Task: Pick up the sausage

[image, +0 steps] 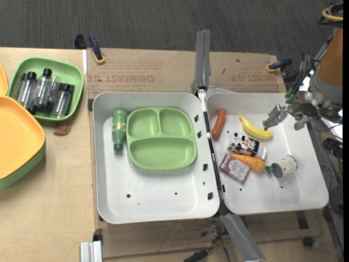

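The sausage [218, 123] is seen lying untouched on the floor of the right bin [305, 195], up at about ten o'clock within that bin, just beside the wall shared with the left bin [109, 195]. Nothing has been lifted yet, it is judged: the whole pick is left to do.

The gripper [284, 117] is held over the right bin's two o'clock region, well apart from the sausage, with the banana [255, 129] lying between them. Whether the tool is spread or pressed together cannot be told at this angle. Nothing is seen pinched in it.

Below, toward six o'clock of the sausage, a carrot [251, 161] and small cards [243, 144] are crowded. A leftward reach past the banana is probably needed, then a descent and a closing.
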